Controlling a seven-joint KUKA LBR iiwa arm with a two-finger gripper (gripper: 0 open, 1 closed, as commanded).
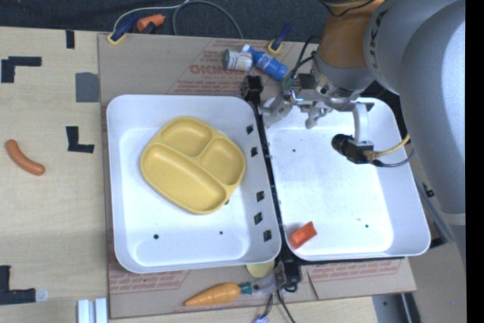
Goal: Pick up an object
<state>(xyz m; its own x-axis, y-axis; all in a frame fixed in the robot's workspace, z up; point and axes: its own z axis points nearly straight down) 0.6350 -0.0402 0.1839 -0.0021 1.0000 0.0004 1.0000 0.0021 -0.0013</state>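
Gripper (302,108) at 12 o'clock of right bin (393,234); can't tell its state. Orange piece (302,234) at 7 o'clock there. Yellow divided plate (193,163) in left bin (121,185). Cardboard print unreadable.

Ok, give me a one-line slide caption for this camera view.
Arm's gripper at right bin's far edge, orange piece near its front; yellow divided plate in left bin.

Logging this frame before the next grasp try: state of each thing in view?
yellow divided plate: flat, right side up, in left bin.
orange piece: lying loose in right bin, near its front edge.
pincer: over right bin's far left corner, holding nothing visible.
carrot: on bench, outside bins.
sausage: on bench, far left.
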